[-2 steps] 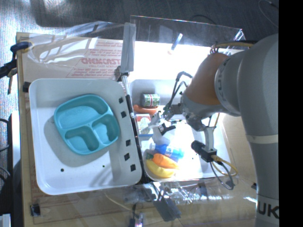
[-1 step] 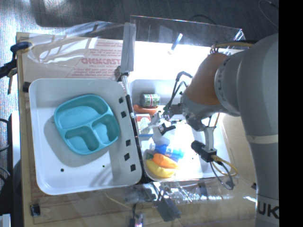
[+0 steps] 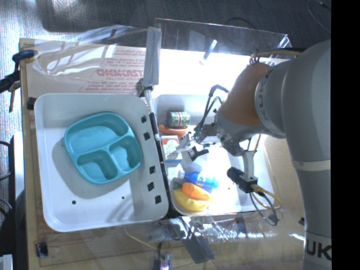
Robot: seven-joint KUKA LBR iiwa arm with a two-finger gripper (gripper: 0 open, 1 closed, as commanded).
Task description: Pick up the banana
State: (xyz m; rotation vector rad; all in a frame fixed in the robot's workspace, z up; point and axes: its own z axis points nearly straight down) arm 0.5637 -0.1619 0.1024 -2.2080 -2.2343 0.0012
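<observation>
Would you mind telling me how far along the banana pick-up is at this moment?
Early stage. Done: the arm has reached over the right bin. In hand: the gripper hovers above the clutter, nothing visibly between its fingers. Left: the banana lies at the bin's near-left corner with an orange item on it, so the gripper must shift there, descend, grasp and lift.

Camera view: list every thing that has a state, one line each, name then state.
banana: lying in the right bin, near its front edge, not gripped.
orange item: resting on top of the banana.
can: lying on its side at the back of the right bin.
blue divided plate: lying flat in the left bin, nothing in its compartments.
gripper: low over the right bin, behind the banana, holding nothing visible.
</observation>
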